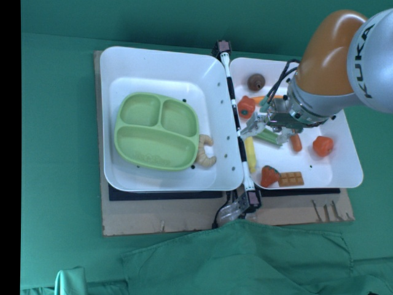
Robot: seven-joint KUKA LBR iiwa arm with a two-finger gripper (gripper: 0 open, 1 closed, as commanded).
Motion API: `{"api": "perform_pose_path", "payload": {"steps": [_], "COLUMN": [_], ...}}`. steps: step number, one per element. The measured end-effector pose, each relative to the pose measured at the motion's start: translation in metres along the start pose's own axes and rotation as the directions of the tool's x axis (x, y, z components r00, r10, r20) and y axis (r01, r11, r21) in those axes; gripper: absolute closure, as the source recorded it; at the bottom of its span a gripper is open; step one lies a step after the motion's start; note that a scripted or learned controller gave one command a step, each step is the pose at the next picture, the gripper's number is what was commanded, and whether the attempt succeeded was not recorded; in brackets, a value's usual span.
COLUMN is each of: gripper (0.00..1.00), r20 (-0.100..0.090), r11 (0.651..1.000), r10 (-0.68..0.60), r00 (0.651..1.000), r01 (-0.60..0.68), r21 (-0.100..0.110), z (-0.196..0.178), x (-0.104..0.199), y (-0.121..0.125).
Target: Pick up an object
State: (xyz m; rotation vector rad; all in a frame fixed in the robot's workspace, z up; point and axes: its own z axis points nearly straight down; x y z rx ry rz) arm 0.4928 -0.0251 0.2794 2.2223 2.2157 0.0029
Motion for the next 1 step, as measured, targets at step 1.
{"api": "perform_pose_path", "payload": {"steps": [1], "gripper": [0.00], "r20": [0.000], "r11": [1.000], "r10": [0.000], "r00": [1.000], "r01": [0.000], "r21": [0.000], "z": [0.0000], "x": [0.0000], "y": [0.0000]}}
